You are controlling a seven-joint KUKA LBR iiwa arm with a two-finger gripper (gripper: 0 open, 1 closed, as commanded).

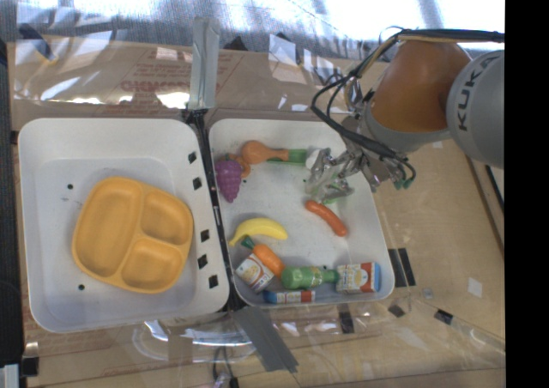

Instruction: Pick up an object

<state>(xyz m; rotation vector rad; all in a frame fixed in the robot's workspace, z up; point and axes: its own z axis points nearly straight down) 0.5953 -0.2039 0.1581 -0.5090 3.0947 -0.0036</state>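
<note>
Several toys lie in the right bin [377, 245]; the gripper [330, 173] hangs at its far right, just above the orange sausage [327, 216]. We cannot tell its finger opening; glare possibly hides it. We recommend descending squarely, straddling the sausage crosswise before closing.

Bare bin floor [292, 197] lies left of the gripper [330, 173]; an orange sausage [327, 217] sits just below it, a carrot [273, 154] just beyond its tip
</note>
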